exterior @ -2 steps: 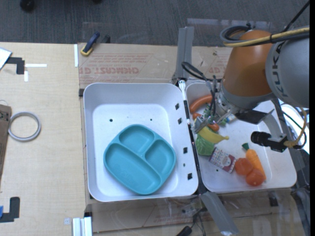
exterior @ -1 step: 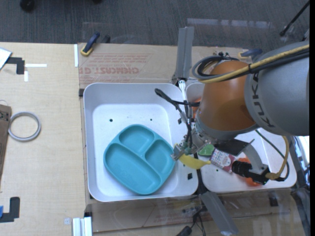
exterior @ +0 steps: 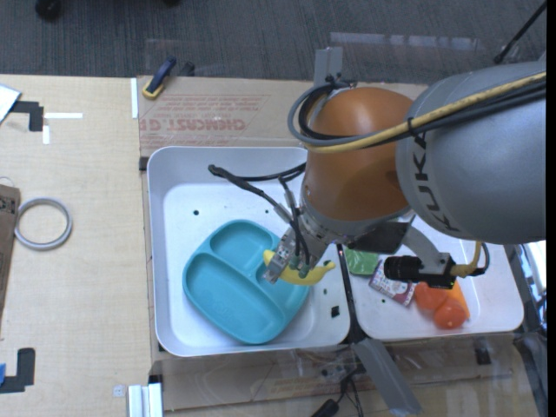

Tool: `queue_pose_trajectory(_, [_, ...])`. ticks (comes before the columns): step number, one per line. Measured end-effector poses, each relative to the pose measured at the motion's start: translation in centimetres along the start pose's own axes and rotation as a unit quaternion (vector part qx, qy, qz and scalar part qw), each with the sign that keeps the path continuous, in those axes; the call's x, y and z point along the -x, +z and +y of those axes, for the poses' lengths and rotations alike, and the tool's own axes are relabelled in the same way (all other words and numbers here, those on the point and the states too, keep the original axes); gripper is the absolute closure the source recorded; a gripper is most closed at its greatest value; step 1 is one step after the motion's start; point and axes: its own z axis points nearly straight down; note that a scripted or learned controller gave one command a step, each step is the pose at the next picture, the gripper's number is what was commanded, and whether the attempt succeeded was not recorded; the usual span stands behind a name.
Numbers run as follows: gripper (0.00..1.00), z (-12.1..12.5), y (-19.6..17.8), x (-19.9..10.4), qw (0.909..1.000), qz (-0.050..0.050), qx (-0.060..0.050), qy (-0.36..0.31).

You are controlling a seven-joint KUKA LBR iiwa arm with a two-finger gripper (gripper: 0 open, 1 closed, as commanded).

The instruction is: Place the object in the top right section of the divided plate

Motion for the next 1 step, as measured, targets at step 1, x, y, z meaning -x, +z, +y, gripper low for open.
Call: queue_pose_trajectory(1, [1.0,2.57,-21.37,4.67,0.9999,0.0,0.0,0.016])
